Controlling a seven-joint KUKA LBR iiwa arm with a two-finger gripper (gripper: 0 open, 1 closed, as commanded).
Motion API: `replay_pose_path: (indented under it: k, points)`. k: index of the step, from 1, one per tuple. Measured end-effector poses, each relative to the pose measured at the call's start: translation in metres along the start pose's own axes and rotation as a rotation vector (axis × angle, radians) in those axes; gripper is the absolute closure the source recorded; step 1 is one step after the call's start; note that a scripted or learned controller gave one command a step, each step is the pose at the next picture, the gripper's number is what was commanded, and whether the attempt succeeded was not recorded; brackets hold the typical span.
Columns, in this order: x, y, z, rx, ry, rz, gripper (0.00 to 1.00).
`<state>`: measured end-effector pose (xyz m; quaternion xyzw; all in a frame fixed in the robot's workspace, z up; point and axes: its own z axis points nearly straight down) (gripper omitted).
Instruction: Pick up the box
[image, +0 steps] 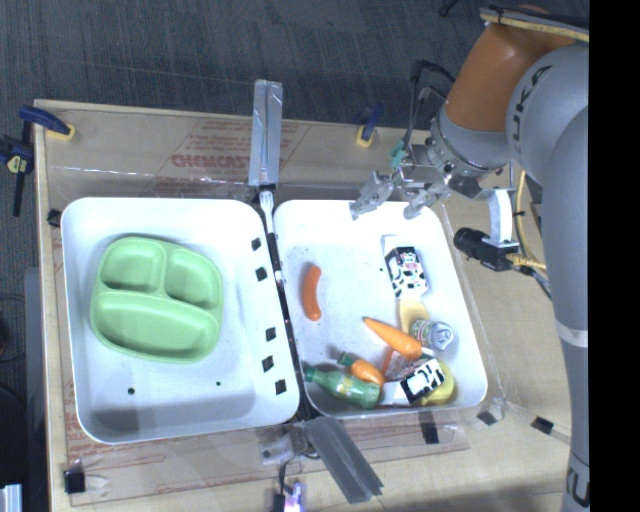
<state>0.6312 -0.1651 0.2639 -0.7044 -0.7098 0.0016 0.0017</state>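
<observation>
A small white box (406, 272) with black cow-like patches lies flat in the right bin (342, 250), near its right wall. A second, similar patterned box (423, 378) rests tilted on a yellow item (442, 391) in that bin's near right corner. My gripper (390, 205) hangs over the far edge of the right bin, above and a little left of the first box. Its two fingers are spread open with nothing between them.
In the right bin also lie a red sausage (312, 291), an orange carrot (392, 337), a can (432, 334) and a green bottle (340, 384), crowded toward the near side. A green divided plate (157, 297) sits in the left bin (170, 395).
</observation>
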Motion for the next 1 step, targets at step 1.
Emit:
replay_pose_path:
  k: [1]
  points:
    - [-0.0107, -0.0800, 0.0318, -0.001, 0.000, -0.165, 0.00]
